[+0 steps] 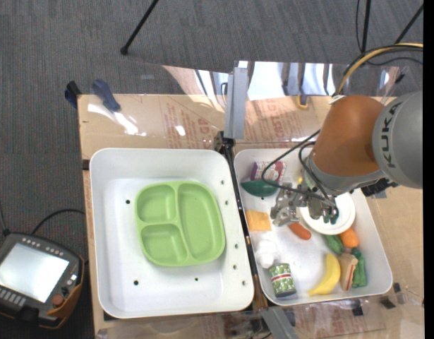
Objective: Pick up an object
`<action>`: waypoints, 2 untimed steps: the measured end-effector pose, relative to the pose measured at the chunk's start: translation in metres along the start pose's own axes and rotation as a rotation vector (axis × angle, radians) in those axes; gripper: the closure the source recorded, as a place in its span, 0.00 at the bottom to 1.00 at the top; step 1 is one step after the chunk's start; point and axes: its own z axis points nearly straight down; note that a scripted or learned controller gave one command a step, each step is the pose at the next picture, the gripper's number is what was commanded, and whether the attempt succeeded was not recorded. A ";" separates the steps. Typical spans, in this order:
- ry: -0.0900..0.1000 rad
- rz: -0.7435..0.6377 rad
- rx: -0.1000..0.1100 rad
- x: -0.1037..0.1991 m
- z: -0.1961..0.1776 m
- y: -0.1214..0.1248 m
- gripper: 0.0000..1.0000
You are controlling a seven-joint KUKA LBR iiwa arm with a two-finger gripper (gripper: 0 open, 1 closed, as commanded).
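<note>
Camera view shows the fingers [293, 209] low inside the right bin [383, 257], but they are small and mixed with cables, so I cannot tell if they are open or closed, and I see nothing between them. Just beside them lie an orange-red piece [299, 230], a yellow-orange slice [258, 220] and a white plate [331, 216] partly under the wrist. Further away are a banana [327, 275], a small can [281, 279] and a white lump [266, 251]. The left bin [104, 260] holds a green divided tray [180, 223]. To do the pick well, I think the fingers should center over one separate thing, like the orange-red piece, go down straight, and close before lifting slowly. The plate edge is close and may block one finger.
</note>
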 end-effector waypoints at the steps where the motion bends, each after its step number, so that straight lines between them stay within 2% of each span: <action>1: 0.000 -0.001 0.000 0.000 0.000 0.000 0.00; 2: 0.006 0.145 0.001 0.011 0.022 -0.006 0.00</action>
